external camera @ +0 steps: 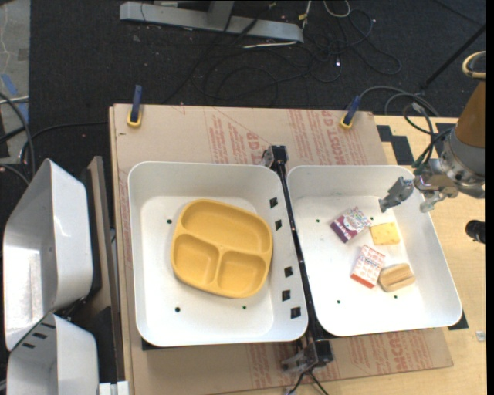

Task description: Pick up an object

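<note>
Tool (413,194) at upper right corner of the right bin (324,181), two grey fingers spread apart, one pointing down-left at about the bin's inner wall, the other just to its right; nothing between them, nothing gripped. Arm (471,139) enters from the right edge, grey wrist with tan-orange band above it. Below and left of the tool, on the right bin's floor, four small items clustered, all apart from the tool: a purple-and-white packet (350,224) nearest, tilted; a yellow cheese-like block (385,233) just right of it; a red-and-white packet (368,266) below those; a tan bread-roll-shaped piece (396,277) touching or nearly touching the red packet's right side, cannot tell which. Rest of right bin floor bare white with a few small dark dots. Black divider strip (292,247) runs between the two bins, with small black squares along it. Left bin (147,231) holds a yellow compartment plate (221,248), three sections, one long above and two smaller below, lying flat, slightly rotated, roughly centred. Both bins sit on a cardboard-covered desk (231,131) with red printed lettering; blue-and-yellow clamps (135,108) at its far corners. Left of the desk, white bins (42,239) stacked at a tilt. Dark floor beyond with black cables (231,54) and a grey metal bar (208,19).
</note>
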### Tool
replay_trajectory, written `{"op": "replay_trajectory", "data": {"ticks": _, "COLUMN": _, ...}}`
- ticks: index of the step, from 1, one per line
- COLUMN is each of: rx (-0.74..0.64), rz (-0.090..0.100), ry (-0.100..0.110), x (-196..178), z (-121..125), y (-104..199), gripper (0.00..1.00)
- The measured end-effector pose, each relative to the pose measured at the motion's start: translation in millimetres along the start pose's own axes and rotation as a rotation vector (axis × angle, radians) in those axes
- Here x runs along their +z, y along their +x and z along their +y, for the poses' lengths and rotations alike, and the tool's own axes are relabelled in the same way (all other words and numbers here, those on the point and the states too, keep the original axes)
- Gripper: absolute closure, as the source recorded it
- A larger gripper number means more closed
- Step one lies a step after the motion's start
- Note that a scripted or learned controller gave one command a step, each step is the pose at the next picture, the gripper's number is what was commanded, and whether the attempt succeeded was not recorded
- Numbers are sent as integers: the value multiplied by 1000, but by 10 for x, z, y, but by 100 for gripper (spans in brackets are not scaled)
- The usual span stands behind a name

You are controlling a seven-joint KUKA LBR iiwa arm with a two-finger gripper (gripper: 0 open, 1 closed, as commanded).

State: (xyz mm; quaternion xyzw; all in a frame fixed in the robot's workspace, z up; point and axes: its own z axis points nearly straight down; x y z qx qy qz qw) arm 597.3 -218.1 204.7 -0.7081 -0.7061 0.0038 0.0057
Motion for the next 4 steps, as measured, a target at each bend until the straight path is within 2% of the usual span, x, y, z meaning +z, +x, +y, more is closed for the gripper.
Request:
{"op": "replay_trajectory", "data": {"ticks": 1, "rx": -4, "rz": -3, "ry": -13, "x": -90, "z": 30, "y": 11, "gripper": 0}}
{"op": "replay_trajectory", "data": {"ticks": 3, "rx": -1, "rz": -2, "ry": -9, "x": 830, "z": -65, "y": -29, "gripper": 0}}
{"op": "replay_trajectory", "data": {"ticks": 4, "rx": -2, "rz": -4, "ry": -14, "x": 1121, "z": -54, "y": -32, "gripper": 0}}
